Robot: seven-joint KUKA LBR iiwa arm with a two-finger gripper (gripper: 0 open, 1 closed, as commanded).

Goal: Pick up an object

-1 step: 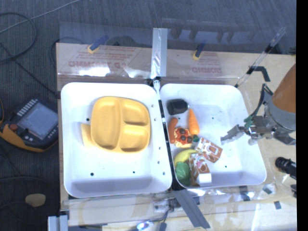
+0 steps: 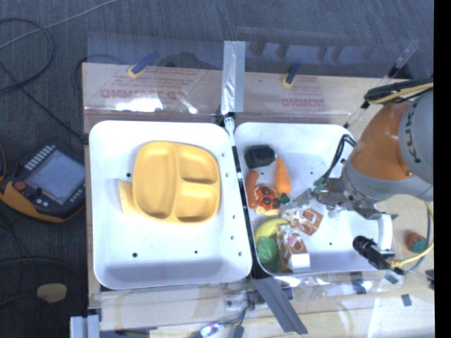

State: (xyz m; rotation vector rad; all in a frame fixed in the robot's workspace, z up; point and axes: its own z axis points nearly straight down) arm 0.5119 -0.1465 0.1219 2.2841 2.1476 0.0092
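Camera view: gripper (image 2: 325, 201) low over right bin (image 2: 331, 136), finger state impossible to tell, nearest candidate a red-and-white packet (image 2: 304, 221) just left of and slightly below it, long axis slanting toward the bin's near wall, carrot (image 2: 282, 175) farther left.

Dark grey carpet (image 2: 84, 41), loose cables (image 2: 42, 30) — wooden bench (image 2: 190, 83)

I see bright, even overhead light blowing the left bin (image 2: 106, 189) and right bin (image 2: 331, 255) nearly white, glare streaking the clear plastic sheet (image 2: 162, 90) toward twelve o'clock, soft shadows under the yellow tray (image 2: 176, 182), and overall mild softness.
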